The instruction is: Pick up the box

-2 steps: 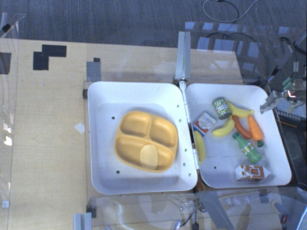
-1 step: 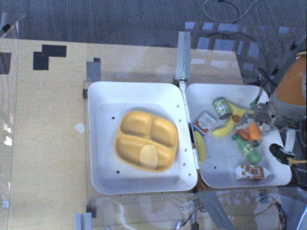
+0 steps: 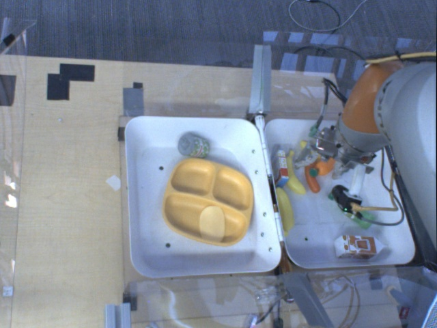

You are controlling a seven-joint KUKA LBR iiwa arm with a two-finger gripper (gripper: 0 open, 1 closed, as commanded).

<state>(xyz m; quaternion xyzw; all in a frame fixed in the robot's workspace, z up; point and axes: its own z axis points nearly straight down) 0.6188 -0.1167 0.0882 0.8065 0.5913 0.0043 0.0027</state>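
The box [image 3: 356, 246] is a small brown and white carton lying in the near right corner of the right bin [image 3: 321, 248]. My gripper [image 3: 325, 150] hangs over the far middle of that bin, above a cluster of small items and well away from the box. The grey arm with its orange band [image 3: 363, 108] reaches in from the right. Nothing can be seen held in the gripper.
Under the gripper lie an orange carrot-like piece [image 3: 313, 178], small yellow pieces [image 3: 296, 183], a marker [image 3: 281, 162] and a yellow banana [image 3: 285, 210]. The left bin [image 3: 143, 251] holds a yellow divided tray [image 3: 208, 200] and a crumpled grey-green can [image 3: 194, 144].
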